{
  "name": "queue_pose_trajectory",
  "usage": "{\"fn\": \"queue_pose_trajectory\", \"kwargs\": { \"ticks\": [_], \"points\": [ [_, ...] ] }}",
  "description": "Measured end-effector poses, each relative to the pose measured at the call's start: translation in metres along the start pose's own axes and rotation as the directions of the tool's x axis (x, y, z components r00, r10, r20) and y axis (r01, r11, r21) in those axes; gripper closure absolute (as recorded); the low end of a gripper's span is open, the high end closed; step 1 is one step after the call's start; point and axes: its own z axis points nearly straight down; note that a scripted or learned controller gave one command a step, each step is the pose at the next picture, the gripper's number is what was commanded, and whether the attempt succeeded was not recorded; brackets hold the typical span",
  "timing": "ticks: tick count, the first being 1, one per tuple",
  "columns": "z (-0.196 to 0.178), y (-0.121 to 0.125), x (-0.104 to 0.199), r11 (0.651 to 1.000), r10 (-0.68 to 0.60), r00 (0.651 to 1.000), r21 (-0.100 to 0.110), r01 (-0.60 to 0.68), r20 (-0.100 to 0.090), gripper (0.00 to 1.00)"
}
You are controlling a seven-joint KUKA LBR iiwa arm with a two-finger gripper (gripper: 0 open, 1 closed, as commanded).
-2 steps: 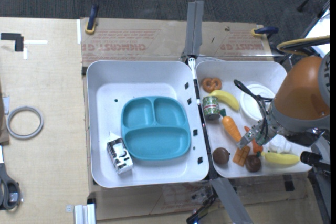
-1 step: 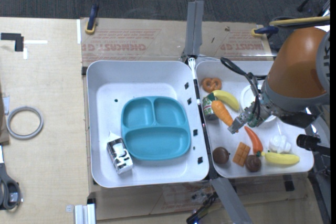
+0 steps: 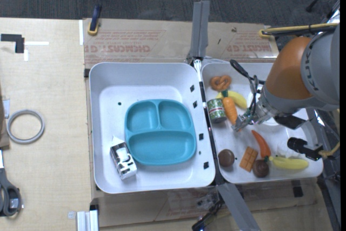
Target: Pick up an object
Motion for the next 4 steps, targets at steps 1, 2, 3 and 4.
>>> {"fn": "queue_pose_trajectory", "kwargs": {
  "ticks": [1,2,3,4],
  "points": [
    [0.0,0.0,0.001,1.0,-0.001,1.0,0.0,0.001,-0.001,0.0],
    [-0.008,0.0,0.0,1.0,-0.002,1.0,0.002,0.002,0.0,1.0],
    [-0.008,0.0,0.0,1.0,-0.002,1.0,0.002,0.002,0.0,0.0],
    [-0.017,0.0,0.0,1.0,-0.004,1.0,0.003,0.004,0.001,1.0]
  ]
}}
